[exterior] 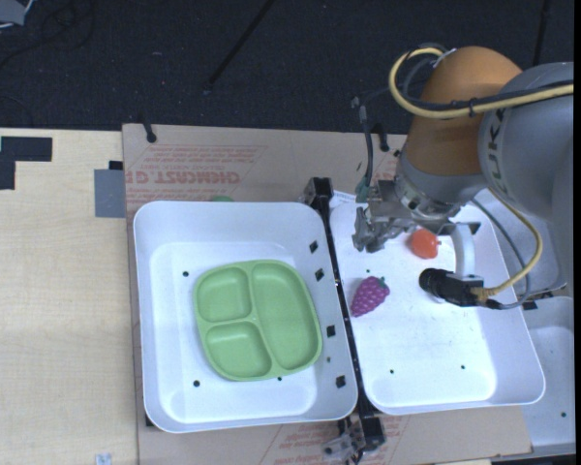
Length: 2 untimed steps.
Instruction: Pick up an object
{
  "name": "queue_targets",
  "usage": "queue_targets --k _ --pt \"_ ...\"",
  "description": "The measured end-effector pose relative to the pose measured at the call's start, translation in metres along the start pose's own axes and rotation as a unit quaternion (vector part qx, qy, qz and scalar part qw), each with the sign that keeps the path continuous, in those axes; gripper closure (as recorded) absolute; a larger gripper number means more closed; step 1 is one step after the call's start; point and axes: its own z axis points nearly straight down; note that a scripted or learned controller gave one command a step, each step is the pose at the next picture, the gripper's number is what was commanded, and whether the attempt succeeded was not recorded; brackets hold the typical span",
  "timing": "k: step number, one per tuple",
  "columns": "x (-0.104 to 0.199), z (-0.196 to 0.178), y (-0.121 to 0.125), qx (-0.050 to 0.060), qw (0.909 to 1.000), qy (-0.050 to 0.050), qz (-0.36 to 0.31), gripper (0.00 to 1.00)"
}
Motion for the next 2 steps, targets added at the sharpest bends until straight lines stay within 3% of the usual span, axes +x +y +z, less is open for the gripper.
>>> queue_targets --k 1,2 --pt "0.051 -0.007 -0.008 0.0 1.0 0.001 -0.001 1.0" --pt "0.106 -0.002 -0.033 0.001 1.0 0.0 -0.001 1.0"
